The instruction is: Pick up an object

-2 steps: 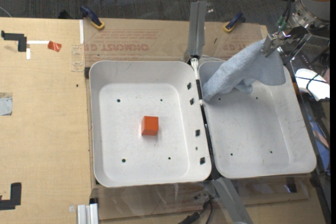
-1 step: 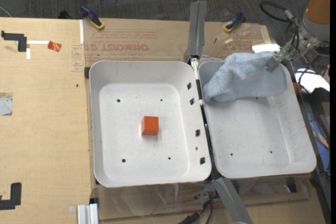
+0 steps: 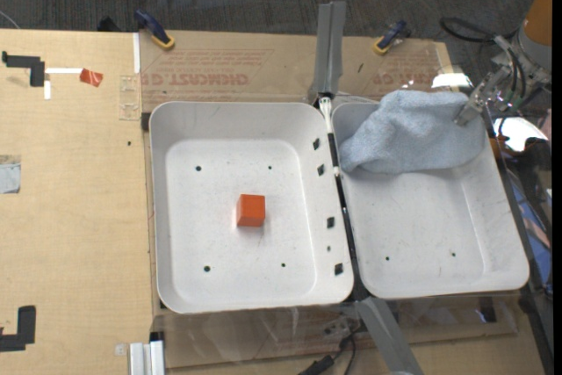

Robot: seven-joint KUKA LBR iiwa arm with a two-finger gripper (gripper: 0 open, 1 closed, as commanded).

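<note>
Where the gripper (image 3: 471, 104) meets the far right corner of the right bin (image 3: 457, 277), its metal tip sits right at the raised corner of the grey cloth (image 3: 413, 134), and that corner is drawn up toward it. Whether the cloth is truly pinched there is too small and cluttered to tell, and the state of the jaws cannot be made out. Above it, the wrist carries a tangle of cables and bright reflective parts, and the arm's orange band (image 3: 543, 9) shows at the upper right edge.

From that lifted corner the cloth slopes down and to the left, bunched in a rounded heap over the bin's far half, with its left fold lying near the divider between the bins. The near half of the right bin shows bare white floor with a few small dark holes.

In the left bin (image 3: 176, 277) an orange block (image 3: 251, 211) rests flat on the floor, slightly nearer than centre and well apart from every wall.

Both bins sit on brown cardboard (image 3: 228, 70) printed with red lettering, held by two clamps (image 3: 154, 29) along its far edge. A grey metal strut (image 3: 329, 48) rises between the bins at the back. To the left lies a pale wooden board (image 3: 61, 233) bearing a small red piece (image 3: 90, 77) and black brackets.
</note>
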